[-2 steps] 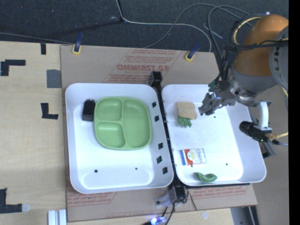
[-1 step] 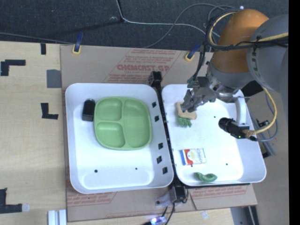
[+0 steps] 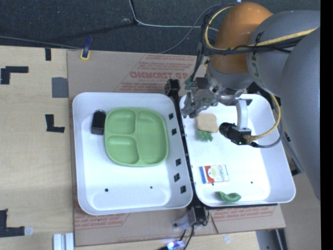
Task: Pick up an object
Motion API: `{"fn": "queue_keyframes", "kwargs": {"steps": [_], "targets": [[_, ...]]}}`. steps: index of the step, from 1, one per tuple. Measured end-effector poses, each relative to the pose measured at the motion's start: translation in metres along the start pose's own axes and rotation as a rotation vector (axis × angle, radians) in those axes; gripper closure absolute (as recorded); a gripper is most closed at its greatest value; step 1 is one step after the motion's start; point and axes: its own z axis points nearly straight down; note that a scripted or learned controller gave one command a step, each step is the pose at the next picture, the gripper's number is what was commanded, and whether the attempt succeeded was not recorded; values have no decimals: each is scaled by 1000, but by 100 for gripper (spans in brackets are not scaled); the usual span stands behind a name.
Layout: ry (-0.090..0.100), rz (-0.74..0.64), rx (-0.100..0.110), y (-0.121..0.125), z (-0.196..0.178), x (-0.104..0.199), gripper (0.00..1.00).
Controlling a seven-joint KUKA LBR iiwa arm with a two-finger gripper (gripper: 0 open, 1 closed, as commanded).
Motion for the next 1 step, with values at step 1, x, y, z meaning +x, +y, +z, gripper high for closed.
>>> {"fn": "queue_keyframes", "kwargs": {"steps": [1], "targets": [[1, -1, 0, 11, -3, 57, 100]]}}
